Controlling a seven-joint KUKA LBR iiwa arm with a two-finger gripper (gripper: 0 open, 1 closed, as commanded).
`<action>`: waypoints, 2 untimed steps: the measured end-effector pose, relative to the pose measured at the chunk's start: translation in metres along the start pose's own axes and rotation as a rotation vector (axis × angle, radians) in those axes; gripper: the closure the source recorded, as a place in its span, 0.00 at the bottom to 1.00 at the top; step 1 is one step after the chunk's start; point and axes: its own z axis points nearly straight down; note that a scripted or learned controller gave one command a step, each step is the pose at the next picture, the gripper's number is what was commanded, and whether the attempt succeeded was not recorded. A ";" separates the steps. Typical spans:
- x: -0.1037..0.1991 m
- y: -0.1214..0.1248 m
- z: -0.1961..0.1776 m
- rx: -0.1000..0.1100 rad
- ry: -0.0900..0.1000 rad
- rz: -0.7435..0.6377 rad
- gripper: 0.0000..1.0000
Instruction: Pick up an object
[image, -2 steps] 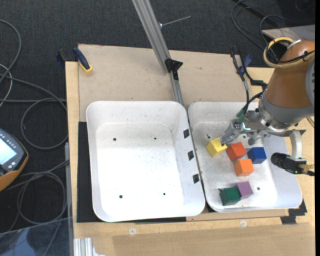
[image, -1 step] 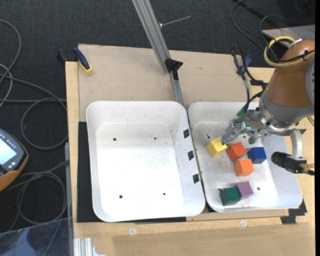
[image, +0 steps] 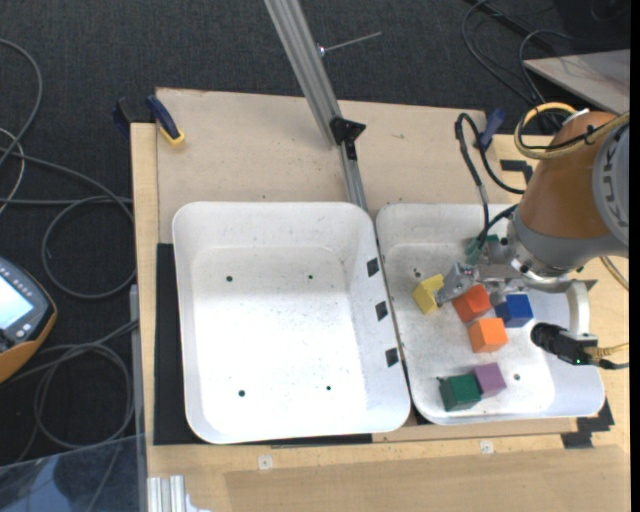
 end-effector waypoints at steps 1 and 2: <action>-0.004 0.003 0.046 -0.015 -0.009 0.002 0.00; -0.003 0.004 0.033 -0.021 -0.008 0.001 1.00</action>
